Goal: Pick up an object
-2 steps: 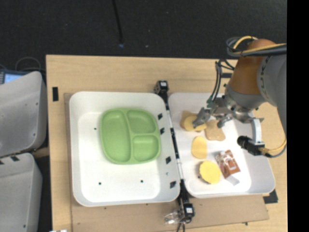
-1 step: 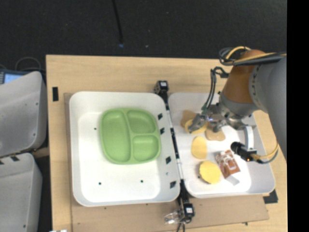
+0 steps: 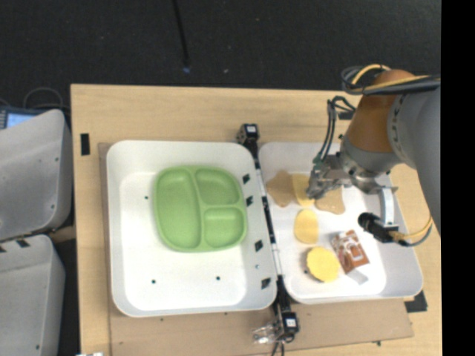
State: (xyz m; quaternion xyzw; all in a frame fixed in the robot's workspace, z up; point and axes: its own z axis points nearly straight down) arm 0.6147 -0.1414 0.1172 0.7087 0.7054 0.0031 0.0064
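Wooden surface [image 3: 89, 117] carries two shallow white bins side by side. Left bin [image 3: 130, 273] holds one green divided plate [image 3: 200, 208], three compartments, lying flat near the bin's middle, apart from all walls. Black clips sit along the seam between the bins.

Right bin [image 3: 404, 273] holds the pickable items. Tan flat piece [image 3: 280, 189] lies near the bin's left wall, upper part. Just right of it a small yellow piece [image 3: 300, 189], touching or overlapping the tan one, can't tell which. Below those, a pale yellow rounded object [image 3: 306, 226], near the bin's middle. Below that, a yellow disc-like object [image 3: 323, 264], close to the front wall. Just right of the disc, a brown-and-white wrapped packet [image 3: 350, 252], tilted, touching or nearly touching the disc.

Gripper [image 3: 320, 184] is low in the right bin's upper part, right at the yellow piece and another tan piece [image 3: 332, 202] lying under it. Finger state can't be told; no object visibly between them. Grey arm with orange band [image 3: 375, 121] comes in from the right above it.
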